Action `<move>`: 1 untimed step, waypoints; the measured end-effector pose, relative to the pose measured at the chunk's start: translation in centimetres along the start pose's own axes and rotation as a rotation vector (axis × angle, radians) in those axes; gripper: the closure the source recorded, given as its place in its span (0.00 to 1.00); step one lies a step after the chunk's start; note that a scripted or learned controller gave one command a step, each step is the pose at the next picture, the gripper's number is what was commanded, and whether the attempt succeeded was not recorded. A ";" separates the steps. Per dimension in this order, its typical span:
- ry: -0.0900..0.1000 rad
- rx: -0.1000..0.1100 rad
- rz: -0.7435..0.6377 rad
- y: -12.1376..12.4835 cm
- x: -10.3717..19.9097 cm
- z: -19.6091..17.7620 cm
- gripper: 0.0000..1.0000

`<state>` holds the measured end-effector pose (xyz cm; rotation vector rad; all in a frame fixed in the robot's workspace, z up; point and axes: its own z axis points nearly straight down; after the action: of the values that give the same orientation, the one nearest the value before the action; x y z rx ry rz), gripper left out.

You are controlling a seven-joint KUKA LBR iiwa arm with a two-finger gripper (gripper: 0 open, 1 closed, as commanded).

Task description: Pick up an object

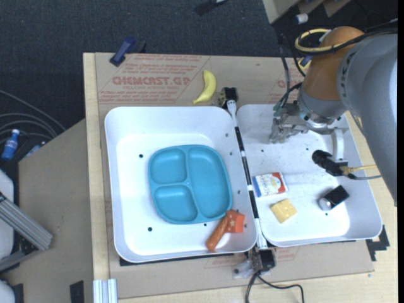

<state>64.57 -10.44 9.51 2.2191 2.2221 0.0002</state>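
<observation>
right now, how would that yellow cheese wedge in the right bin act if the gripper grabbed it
The yellow cheese wedge looks like a small toy, so probably light and stiff. Its slanted faces might slip between fingers. Lying flat on the right bin, it seems unlikely to roll.

A robotics lab: a grey KUKA arm with an orange band reaches over a bench covered in Chemcast-printed protective paper, bearing 2 white bins clamped side by side. Loose cables trail across dark carpet, beside aluminium framing.
</observation>
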 end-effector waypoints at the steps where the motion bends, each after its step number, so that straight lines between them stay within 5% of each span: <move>1: 0.000 0.001 0.000 0.0 0.0 0.0 0.00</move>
<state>64.56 -10.43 9.49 2.2195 2.2225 -0.0006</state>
